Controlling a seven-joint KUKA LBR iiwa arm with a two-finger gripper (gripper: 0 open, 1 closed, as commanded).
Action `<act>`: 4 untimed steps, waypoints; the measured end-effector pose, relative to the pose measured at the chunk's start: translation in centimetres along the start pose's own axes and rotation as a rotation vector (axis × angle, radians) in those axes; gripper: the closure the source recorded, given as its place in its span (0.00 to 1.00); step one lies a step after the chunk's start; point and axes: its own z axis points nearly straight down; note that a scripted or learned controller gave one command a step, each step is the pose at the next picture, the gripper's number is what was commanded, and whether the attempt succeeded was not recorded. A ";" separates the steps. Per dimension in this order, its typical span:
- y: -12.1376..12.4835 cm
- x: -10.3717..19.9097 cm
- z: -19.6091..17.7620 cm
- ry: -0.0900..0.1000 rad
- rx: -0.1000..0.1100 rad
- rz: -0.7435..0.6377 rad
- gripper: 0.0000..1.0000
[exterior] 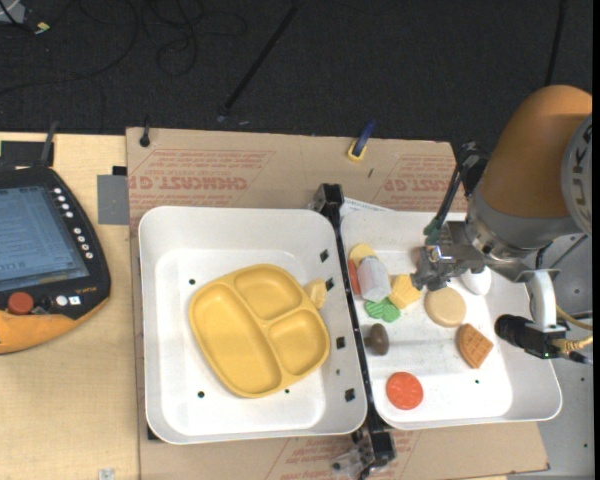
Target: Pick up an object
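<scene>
Hovering gripper [435, 266] over right bin [500, 403], by yellow wedge [406, 291], grip state unclear.

A divided tray [260, 326] lies in the left bin [170, 238]. In the right bin [540, 403], toy foods sit beside the hand [435, 265], a disc [405, 390] nearest the front. A tablet [35, 258] rests on the bench [70, 398], far left.

The right bin [540, 400] holds small toy foods: a red disc [404, 390] near its front edge, a brown waffle-like piece [473, 346], a round tan cookie [445, 308], a yellow wedge [406, 292], a green piece [383, 310], a dark brown lump [377, 339] and a whitish-red bottle shape [371, 276].
</scene>
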 end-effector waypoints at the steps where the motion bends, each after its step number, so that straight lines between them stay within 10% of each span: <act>1: -0.4 4.9 -0.4 0.001 0.002 0.000 1.00; 3: -0.5 13.5 2.2 0.000 0.005 0.002 1.00; 4: -0.1 12.3 1.6 -0.002 0.003 0.005 1.00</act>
